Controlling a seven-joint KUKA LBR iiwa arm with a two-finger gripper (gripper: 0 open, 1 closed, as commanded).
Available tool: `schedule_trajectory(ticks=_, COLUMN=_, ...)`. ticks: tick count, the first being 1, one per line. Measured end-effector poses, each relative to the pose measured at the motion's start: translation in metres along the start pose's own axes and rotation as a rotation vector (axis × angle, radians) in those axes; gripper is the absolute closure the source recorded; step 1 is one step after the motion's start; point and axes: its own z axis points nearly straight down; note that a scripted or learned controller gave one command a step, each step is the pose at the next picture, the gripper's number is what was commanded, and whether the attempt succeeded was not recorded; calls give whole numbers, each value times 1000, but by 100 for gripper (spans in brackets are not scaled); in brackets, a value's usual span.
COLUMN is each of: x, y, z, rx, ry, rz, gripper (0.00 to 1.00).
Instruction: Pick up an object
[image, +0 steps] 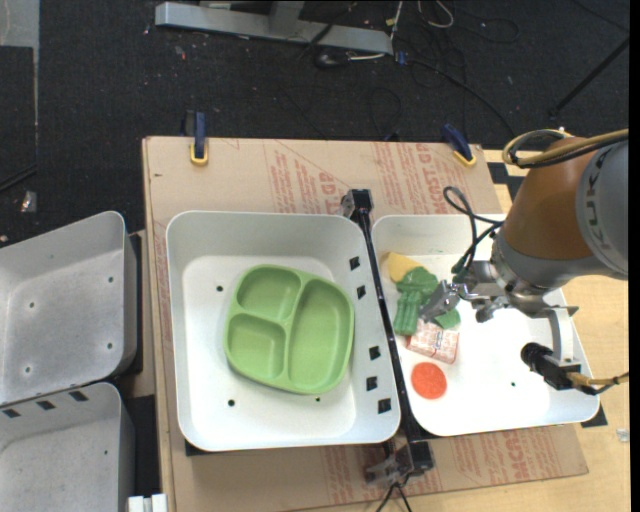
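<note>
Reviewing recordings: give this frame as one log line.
pincer: over right bin, at green toy | grasp: unclear | left bin: green plate

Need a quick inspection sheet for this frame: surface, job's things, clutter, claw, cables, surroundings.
Surface: cardboard-covered bench bearing a left bin and a right bin, side by side.
Job's things: right bin holds a green toy, a yellow piece, a pink-and-white packet and a red disc, all clustered at its left side.
Clutter: green divided plate in the left bin.
Claw: claw low over the green toy; finger state unclear.
Cables: black cable looping to the wrist; yellow hose on the arm; loose cables on the floor behind.
Surroundings: dark floor, white panels at left, clamps on the far edge.
</note>
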Motion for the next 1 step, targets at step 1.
schedule_trajectory(ticks=1, x=7, y=8, z=55, rx=-3, ry=0, rz=0, gripper=0)
